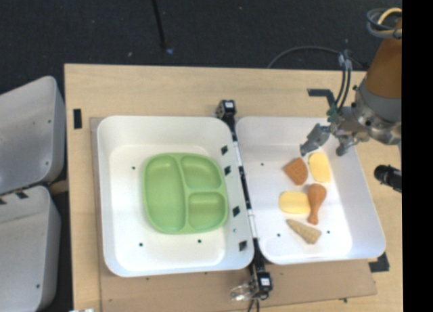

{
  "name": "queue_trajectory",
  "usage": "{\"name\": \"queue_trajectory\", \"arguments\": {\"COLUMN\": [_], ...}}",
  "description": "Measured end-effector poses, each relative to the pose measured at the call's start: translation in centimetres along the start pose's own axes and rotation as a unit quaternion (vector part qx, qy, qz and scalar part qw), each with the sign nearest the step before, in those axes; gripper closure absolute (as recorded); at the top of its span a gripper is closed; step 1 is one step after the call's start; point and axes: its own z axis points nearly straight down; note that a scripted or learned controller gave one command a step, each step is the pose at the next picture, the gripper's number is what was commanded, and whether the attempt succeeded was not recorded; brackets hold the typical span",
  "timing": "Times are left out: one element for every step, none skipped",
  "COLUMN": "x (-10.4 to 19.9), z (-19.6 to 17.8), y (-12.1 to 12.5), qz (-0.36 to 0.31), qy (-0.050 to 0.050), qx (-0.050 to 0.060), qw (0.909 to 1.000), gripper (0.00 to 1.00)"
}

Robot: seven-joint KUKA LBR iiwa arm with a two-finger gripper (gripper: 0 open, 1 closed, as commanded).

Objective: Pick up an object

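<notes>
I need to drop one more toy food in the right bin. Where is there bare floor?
Right bin: bare along its left side beside the divider and at the far left corner. Crowded mid-right, where the drumstick, yellow pieces and wedge cluster under the gripper.

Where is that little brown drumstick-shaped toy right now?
The brown drumstick-shaped toy lies in the right-hand white bin, beside a pale yellow oval piece and above a tan wedge.

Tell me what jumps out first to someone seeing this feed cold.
The green tray, lying alone in the left bin, catches the eye first. Next comes the cluster of toy foods in the right bin: a drumstick, two yellow pieces and an orange one. The gripper hangs open just above them, holding nothing.
</notes>
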Motion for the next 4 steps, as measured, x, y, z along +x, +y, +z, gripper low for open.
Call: {"name": "queue_trajectory", "arguments": {"x": [0.0, 0.3, -0.2, -0.3], "z": [-0.6, 5.6, 11.6, 15.2], "y": [0.2, 0.4, -0.4, -0.4], "qz": [-0.001, 0.0, 0.0, 0.001], "qy": [-0.001, -0.001, -0.001, -0.001], "qx": [-0.005, -0.004, -0.003, -0.004], "qw": [1.0, 1.0, 1.0, 1.0], "gripper": [0.0, 0.0, 0.0, 0.0]}}
